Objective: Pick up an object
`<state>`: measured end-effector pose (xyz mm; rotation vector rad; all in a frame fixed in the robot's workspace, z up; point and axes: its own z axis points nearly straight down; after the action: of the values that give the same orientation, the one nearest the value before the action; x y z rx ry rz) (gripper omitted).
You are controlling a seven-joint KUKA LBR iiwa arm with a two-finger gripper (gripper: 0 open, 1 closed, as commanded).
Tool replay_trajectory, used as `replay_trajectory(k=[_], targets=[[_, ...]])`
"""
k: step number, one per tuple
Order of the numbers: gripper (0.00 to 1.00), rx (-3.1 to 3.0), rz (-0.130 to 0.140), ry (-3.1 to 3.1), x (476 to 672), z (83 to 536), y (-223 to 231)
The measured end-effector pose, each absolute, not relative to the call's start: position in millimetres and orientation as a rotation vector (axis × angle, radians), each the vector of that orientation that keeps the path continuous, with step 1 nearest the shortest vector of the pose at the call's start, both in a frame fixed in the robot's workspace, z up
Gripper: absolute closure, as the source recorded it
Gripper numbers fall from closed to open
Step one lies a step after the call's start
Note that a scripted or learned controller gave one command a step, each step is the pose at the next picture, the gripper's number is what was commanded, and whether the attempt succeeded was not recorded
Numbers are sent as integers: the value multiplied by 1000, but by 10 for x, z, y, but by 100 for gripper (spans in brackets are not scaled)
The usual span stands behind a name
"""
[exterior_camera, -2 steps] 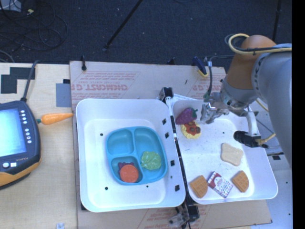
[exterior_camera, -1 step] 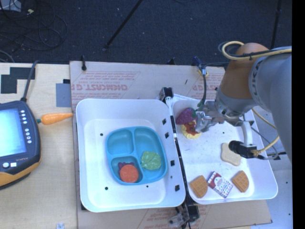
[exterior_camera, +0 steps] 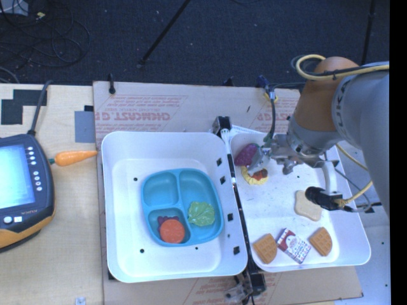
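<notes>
The right bin (exterior_camera: 356, 246) holds a purple item (exterior_camera: 246, 154) at its far left corner. Just in front of that lies a yellow and red item (exterior_camera: 256, 178). A pale bread slice (exterior_camera: 308, 206), two brown crackers (exterior_camera: 265, 248) (exterior_camera: 321, 241) and a red and white packet (exterior_camera: 293, 245) lie nearer the front. My gripper (exterior_camera: 263, 162) hangs low over the bin's far left, right next to the purple item and just above the yellow and red one. Nothing shows as held.
The left bin (exterior_camera: 121, 234) carries a blue divided plate (exterior_camera: 166, 187) with a red round item (exterior_camera: 172, 230) and a green leafy item (exterior_camera: 201, 214). An orange carrot (exterior_camera: 75, 158) lies on the bench left of the bins, beside a control pendant (exterior_camera: 19, 183). Cables hang off the arm's wrist.
</notes>
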<state>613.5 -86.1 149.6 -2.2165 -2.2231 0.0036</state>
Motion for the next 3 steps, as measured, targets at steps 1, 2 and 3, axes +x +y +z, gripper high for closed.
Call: replay_trajectory(k=[1, 2, 3], targets=[[0, -2216, 4, -2224, 6439, 837, -868], [0, -2215, 4, -2225, 6434, 873, -864], [0, -2213, 4, -2227, 6435, 874, -864]])
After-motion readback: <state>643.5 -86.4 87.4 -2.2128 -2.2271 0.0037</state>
